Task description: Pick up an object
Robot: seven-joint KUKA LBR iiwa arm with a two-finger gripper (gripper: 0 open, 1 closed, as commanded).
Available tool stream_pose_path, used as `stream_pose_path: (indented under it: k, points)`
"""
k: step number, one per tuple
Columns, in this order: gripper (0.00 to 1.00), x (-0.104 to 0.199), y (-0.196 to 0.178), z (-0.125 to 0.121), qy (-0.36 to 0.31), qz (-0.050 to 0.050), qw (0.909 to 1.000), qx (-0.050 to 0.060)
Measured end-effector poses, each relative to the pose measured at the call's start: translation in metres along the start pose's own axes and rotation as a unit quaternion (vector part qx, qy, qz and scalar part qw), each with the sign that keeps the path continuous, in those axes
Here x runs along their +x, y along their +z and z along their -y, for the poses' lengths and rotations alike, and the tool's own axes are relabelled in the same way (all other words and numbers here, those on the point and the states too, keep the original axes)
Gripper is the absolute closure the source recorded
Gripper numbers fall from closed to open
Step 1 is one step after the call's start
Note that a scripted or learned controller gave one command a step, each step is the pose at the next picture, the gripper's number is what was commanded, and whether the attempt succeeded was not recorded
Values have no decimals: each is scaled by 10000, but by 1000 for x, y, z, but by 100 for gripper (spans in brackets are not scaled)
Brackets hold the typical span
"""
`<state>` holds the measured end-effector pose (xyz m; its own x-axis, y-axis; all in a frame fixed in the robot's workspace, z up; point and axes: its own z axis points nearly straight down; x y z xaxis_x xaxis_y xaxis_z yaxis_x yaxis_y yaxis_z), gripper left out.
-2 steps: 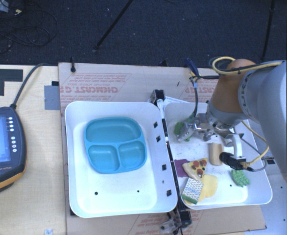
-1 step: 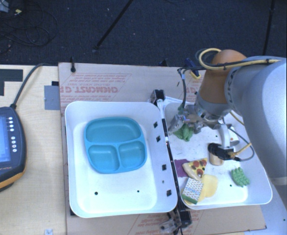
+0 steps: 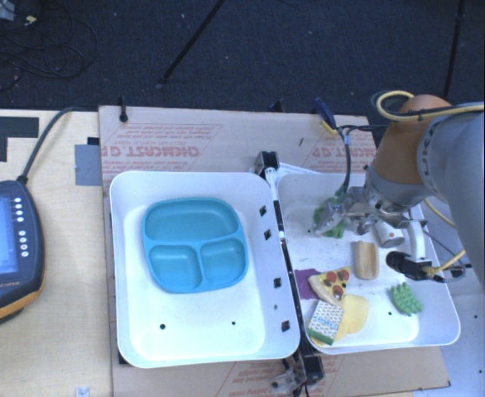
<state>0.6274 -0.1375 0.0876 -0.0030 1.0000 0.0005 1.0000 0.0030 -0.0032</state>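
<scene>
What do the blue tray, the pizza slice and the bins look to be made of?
Blue tray: likely moulded plastic, one even colour, soft sheen, rounded compartments. Pizza slice: probably a toy of plastic or rubber, with flat, painted-looking toppings; too small to be sure. Bins: seemingly smooth white plastic, with rounded rims and a faint gloss.

Two white bins are seen side by side on the desk (image 3: 52,147). In the left bin (image 3: 135,321) a blue divided plate (image 3: 195,244) is laid flat. The right bin (image 3: 441,325) is reached into by the grey arm (image 3: 441,155) w/ orange band; the pincer (image 3: 342,213) is positioned low at a green item (image 3: 327,220) near the bin's top-left. Below are seen a tan roll (image 3: 364,260), pizza slice (image 3: 331,284), yellow piece (image 3: 354,314) & green spiky toy (image 3: 406,299). A pendant (image 3: 2,246) is placed at far left.
</scene>
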Motion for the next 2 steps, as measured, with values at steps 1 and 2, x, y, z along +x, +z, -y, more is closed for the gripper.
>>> stream_pose_path:
  k: [1, 2]
  points:
    - [0, -1, 0, -16, 19, 0, 10000, -13]
    - [100, -1, -10, -16, 10, -3, 10000, -4]
